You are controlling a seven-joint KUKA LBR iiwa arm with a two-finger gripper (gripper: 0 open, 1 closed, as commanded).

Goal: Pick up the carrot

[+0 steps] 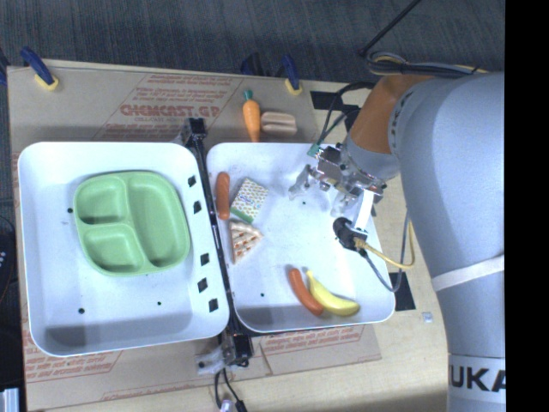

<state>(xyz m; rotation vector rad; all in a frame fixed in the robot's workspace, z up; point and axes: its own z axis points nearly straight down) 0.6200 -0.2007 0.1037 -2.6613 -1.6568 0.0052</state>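
1. A grey arm reaches in from 3 o'clock, and its tool [307, 181] hangs over the upper part of the right bin [283, 323].
2. The tool's two fingers look spread apart with nothing between them — it holds no object.
3. The carrot [250, 117], orange with a green top, lies on the tabletop [111, 101] outside the bins, just past the right bin's far rim at about 12 o'clock, beside a small tan block [279, 124].
4. The carrot sits at about 10 o'clock from the tool, apart from it.
5. Inside the right bin lie a sausage [223, 194], a patterned packet [250, 199], a waffle piece [244, 241], another sausage [303, 290] and a banana [333, 299]; the left bin [43, 316] holds a green divided plate [131, 221].
6. Judged step: the approach — no grasp begun.
7. The next move likely calls for travel beyond the rim, then a descent with the fingers astride the carrot's narrow body.
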